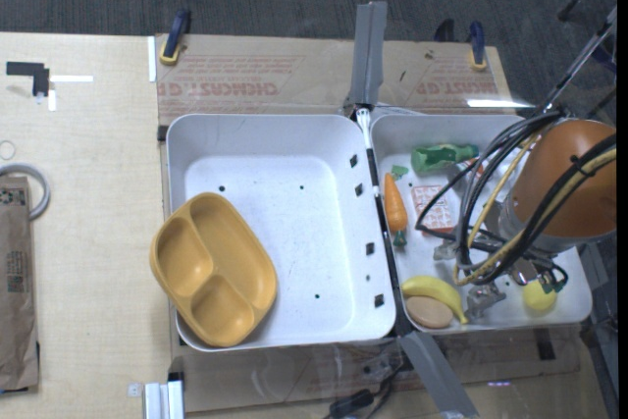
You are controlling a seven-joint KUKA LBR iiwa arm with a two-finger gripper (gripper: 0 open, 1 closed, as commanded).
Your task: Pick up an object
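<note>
The right bin (432, 125) holds several small items: a green toy (444, 157) at the back, an orange carrot (394, 201) by the left wall, a red-and-white card (435, 207), a yellow banana (430, 288), a tan round piece (429, 312) at the front, and a yellow lemon (539, 297) at the front right. My arm, with its orange band (574, 180), hangs over the bin's right half. My gripper (483, 294) is low in the bin between the banana and the lemon, under a tangle of cables.
A yellow divided tray (213, 268) leans over the front left corner of the left bin (285, 142). Cardboard (255, 74) lies behind both bins. A brown paper bag (15, 280) sits at the far left of the bench.
</note>
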